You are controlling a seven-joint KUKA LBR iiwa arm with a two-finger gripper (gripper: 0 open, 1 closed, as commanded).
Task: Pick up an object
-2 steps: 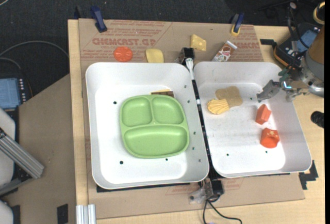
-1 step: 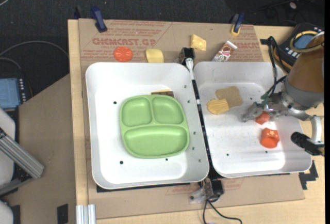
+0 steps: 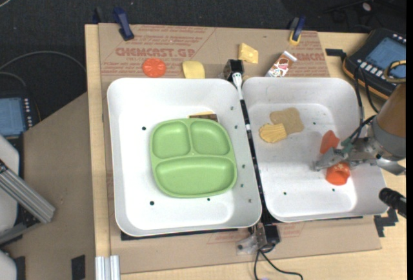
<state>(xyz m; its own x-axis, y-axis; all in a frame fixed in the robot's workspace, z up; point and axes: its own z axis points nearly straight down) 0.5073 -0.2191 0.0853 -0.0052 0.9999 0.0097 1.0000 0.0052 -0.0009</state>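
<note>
Dark carpet surrounds the desk (image 3: 161,46), whose cardboard top carries two white bins; the right bin (image 3: 303,204) serves as the landmark. Toward its right wall the end effector (image 3: 337,159) sits low over the floor, arm entering across the right rim. An orange-red object (image 3: 338,174) lies directly below and against its tip, with a second reddish piece (image 3: 329,140) just up and left of it (possibly part of the same item). Whether the end effector is spread or closed, I cannot tell. Two tan pieces (image 3: 281,125) lie near the bin's upper middle, well apart. Left of that bin, a green divided plate (image 3: 192,157) rests.
</note>
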